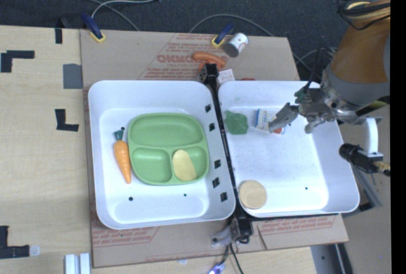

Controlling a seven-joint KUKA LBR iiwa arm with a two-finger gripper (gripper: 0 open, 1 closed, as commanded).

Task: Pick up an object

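In the right bin [330,196], a small green lump [236,122] lies near the left wall. A little white and blue packet [262,118] sits just right of it, and a round tan disc [252,194] rests in the front left corner. My gripper [295,123] hovers over the bin's back half, just right of the packet. It is open, its left finger [281,118] reaches toward the packet, and nothing sits between the fingers. A small red bit [278,130] shows under that finger. The left bin [101,98] holds a carrot [122,160].
A green divided plate [166,133] with a yellow piece [184,165] on it sits in the left bin. Black clips [219,139] line the wall between the bins. Clamps and a cable lie on the cardboard behind. The arm's wrist [355,70] stands over the right bin's far right corner.
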